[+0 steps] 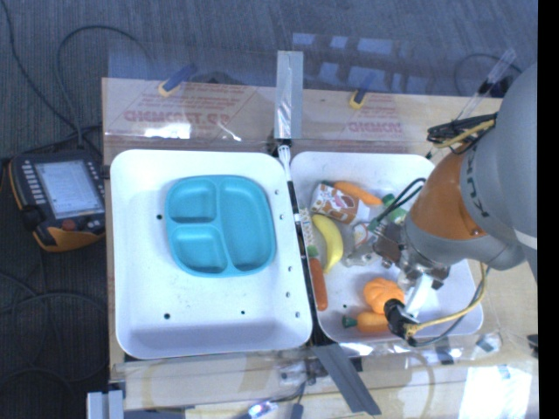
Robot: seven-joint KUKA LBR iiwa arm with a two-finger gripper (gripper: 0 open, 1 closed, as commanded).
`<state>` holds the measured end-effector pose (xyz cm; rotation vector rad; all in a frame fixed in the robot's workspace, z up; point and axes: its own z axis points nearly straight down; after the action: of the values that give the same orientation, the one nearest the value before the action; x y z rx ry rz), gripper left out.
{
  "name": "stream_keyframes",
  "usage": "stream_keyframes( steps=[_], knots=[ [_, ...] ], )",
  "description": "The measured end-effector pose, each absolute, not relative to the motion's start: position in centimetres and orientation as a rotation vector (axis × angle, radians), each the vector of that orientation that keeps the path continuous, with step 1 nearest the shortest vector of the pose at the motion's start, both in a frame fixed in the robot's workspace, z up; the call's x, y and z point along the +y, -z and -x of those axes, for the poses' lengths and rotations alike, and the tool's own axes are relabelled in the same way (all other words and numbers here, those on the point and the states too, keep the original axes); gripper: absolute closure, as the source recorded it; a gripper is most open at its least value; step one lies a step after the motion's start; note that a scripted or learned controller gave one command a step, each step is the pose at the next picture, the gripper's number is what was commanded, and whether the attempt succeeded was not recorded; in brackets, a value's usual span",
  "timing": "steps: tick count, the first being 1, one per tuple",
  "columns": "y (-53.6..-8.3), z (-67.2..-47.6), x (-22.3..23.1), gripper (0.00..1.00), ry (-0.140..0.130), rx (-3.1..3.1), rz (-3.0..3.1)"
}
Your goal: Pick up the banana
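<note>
The two-finger gripper (371,238) sits under the grey arm's orange-banded wrist (445,208), so whether its fingers are spread or closed cannot be told. Just beyond the gripper toward the bin divider, the yellow curved banana (329,241) has its lower end partly masked by clutter. The small brown printed carton (334,202) above the gripper is too blurred to read. The arm's grey upper body (524,164) is cut off by the right edge.
</note>
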<state>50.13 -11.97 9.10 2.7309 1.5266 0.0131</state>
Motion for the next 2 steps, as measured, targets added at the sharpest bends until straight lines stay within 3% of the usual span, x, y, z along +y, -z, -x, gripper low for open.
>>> stream_keyframes(
  steps=[1, 2],
  knots=[
    [-18.3, -56.3, -6.3, 0.0, 0.009, 0.814, -3.032],
    [-9.9, -53.5, -9.5, 0.0, 0.012, 0.693, -3.065]
  ],
)
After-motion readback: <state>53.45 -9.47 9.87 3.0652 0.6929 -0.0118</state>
